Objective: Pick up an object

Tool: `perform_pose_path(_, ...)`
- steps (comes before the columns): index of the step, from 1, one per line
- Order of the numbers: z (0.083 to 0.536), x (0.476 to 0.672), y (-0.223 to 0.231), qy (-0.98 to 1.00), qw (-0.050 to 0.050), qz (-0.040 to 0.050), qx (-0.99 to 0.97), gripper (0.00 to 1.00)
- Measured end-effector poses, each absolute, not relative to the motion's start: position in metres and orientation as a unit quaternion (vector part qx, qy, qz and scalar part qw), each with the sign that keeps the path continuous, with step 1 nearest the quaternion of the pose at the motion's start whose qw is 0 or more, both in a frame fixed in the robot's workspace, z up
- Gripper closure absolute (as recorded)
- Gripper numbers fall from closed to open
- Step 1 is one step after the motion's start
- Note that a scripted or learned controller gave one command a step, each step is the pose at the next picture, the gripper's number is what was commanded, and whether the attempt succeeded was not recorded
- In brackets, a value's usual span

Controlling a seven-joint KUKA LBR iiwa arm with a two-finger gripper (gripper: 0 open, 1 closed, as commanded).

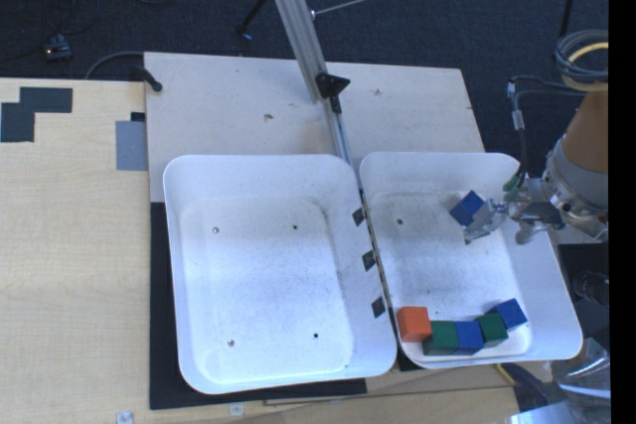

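My gripper (pixel 484 217) reaches in from the right over the right bin (pixel 437 172). A blue block (pixel 467 208) sits tilted at its fingertips, gripped between the grey fingers (pixel 480 227), and appears raised off the bin floor. Along the right bin's near edge lie an orange block (pixel 414 323), a green block (pixel 443 336), a blue block (pixel 468 335), another green block (pixel 492 326) and a further blue block (pixel 511 313), packed in a row.
The left bin (pixel 260 268) lies beside the right one, with black clips (pixel 369 259) on the shared rim. A slanted aluminium bar (pixel 301 30) rises behind the bins. Cables (pixel 584 55) hang at the right by the arm.
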State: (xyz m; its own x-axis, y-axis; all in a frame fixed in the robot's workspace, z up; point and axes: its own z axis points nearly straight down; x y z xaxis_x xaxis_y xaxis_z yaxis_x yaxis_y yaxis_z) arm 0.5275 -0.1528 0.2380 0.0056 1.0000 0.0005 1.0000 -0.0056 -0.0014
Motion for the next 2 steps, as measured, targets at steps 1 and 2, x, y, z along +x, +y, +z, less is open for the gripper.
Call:
perform_pose_path(1,0.115,0.548,-0.189,-0.707,0.004,0.0026,-0.708,0.0)
perform_pose_path(2,0.092,0.519,-0.159,-0.706,-0.002,0.0,-0.709,0.0)
